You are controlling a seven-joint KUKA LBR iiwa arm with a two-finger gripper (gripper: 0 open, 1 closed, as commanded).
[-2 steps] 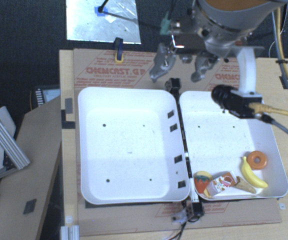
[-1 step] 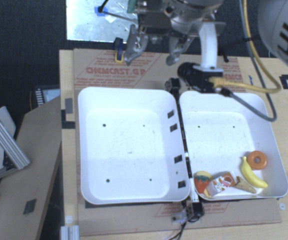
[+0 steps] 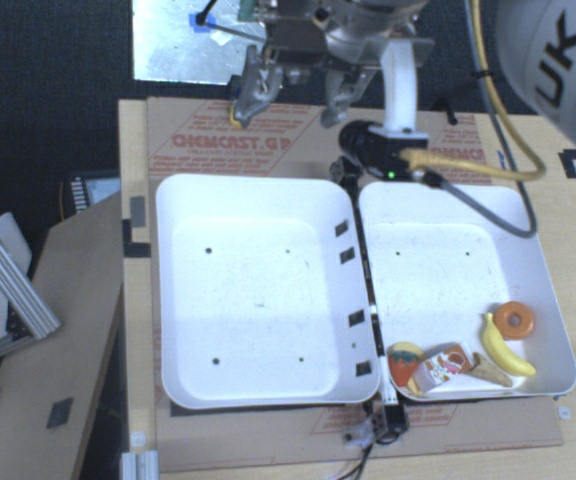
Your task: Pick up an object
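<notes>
Resting on a cardboard-topped bench (image 3: 268,138): two white bins, left bin (image 3: 253,293) bare, right bin (image 3: 468,248) holding one banana (image 3: 503,348), one orange ring (image 3: 514,319), one packet (image 3: 438,368) at its near edge; gripper (image 3: 293,98) above, spread, gripping nothing.

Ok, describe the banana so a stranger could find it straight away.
Look at the right bin, then down to its near right corner where a few small things are bunched. The banana is the curved yellow one, lying just below the round orange doughnut and right of the red-and-white packet.
</notes>
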